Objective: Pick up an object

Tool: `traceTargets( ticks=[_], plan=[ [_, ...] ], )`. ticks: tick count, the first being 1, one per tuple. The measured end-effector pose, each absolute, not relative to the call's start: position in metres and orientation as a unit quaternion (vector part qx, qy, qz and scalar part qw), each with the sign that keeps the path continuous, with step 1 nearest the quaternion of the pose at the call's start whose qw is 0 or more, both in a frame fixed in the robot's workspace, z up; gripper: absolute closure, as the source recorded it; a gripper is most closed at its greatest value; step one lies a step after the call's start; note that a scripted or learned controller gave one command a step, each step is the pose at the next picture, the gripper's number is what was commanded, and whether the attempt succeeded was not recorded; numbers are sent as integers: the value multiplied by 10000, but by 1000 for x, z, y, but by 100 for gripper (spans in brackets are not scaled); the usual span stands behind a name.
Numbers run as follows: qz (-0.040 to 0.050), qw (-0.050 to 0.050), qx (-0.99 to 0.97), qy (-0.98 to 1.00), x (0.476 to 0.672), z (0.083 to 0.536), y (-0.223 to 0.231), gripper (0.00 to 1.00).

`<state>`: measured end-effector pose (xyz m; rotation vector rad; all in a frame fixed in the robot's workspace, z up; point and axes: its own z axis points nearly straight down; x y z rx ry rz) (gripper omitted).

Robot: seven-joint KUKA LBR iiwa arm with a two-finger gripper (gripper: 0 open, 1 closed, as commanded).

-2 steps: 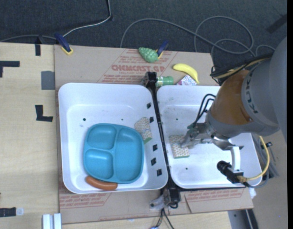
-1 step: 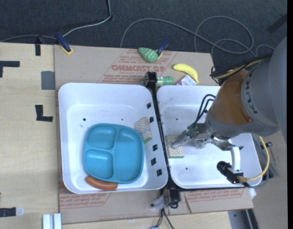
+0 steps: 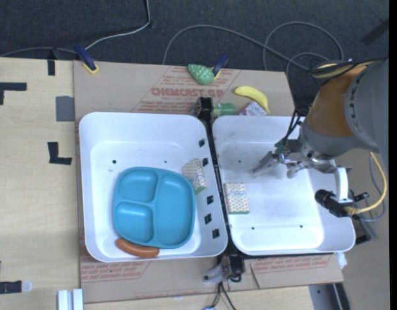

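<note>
My gripper [image 3: 274, 170] hangs over the middle of the right bin [image 3: 314, 237]. It stands open, with nothing between its fingers. A small patterned packet [image 3: 236, 197] lies flat on the right bin's floor, below and to the left of the gripper and apart from it. In the left bin [image 3: 101, 134] a blue divided plate [image 3: 153, 206] rests, with an orange sausage [image 3: 137, 248] at its lower edge. A second patterned packet [image 3: 195, 172] leans near that bin's right wall.
On the cardboard behind the bins lie a yellow banana [image 3: 252, 97], a green toy [image 3: 201, 73] and a small wrapped item [image 3: 254, 110]. The grey and orange arm [image 3: 340, 115] covers the right bin's far right side. Cables run across the dark floor at the top.
</note>
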<state>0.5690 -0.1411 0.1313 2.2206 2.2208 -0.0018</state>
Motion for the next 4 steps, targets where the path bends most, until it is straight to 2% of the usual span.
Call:
traceTargets(
  ticks=[1,2,3,4],
  plan=[
    [3,1,7060,7083,633,185,-69,0],
    [-7,-11,7065,7077,573,184,-21,0],
    [-8,0,7067,7075,609,184,-51,0],
    [-8,-7,7069,7073,563,184,-32,0]
  ],
)
